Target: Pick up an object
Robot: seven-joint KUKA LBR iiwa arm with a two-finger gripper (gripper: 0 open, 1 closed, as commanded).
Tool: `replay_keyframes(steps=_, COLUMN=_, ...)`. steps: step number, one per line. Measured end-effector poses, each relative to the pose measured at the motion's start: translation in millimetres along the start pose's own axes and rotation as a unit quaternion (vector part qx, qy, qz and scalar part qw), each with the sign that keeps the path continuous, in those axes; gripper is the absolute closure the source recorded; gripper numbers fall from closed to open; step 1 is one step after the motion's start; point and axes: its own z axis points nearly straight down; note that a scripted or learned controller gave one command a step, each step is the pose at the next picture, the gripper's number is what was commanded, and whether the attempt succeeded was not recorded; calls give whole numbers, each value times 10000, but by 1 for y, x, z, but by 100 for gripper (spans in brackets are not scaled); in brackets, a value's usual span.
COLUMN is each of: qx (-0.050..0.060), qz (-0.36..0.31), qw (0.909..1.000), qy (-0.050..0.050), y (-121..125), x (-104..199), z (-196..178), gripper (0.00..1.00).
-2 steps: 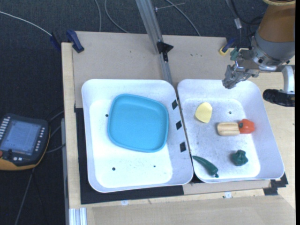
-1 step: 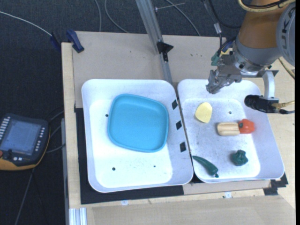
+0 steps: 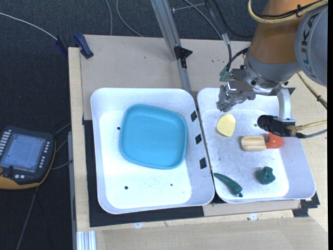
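Note:
My gripper hangs over the far left corner of the right bin, just above and behind a pale yellow wedge. Nothing shows in its grasp. To the right of the wedge, a tan wooden cylinder lies on its side with a red-orange piece touching its right end. Nearer the front sits a small dark green lump. A dark green pepper-shaped thing rests at the bin's front left edge.
The left bin holds a light blue square plate. A slanted metal pole rises behind the bins. The grey and orange arm looms over the right bin's far side. A pendant lies off the bench at left.

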Motion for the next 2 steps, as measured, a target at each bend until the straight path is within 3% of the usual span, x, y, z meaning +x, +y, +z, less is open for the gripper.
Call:
replay_keyframes(steps=1, qx=7, qz=-5, qw=10000, qy=1, y=-17, x=51, z=5, gripper=100)
replay_keyframes(steps=2, qx=15, qz=0, qw=10000, qy=-1, y=-50, x=91, z=27, gripper=100)
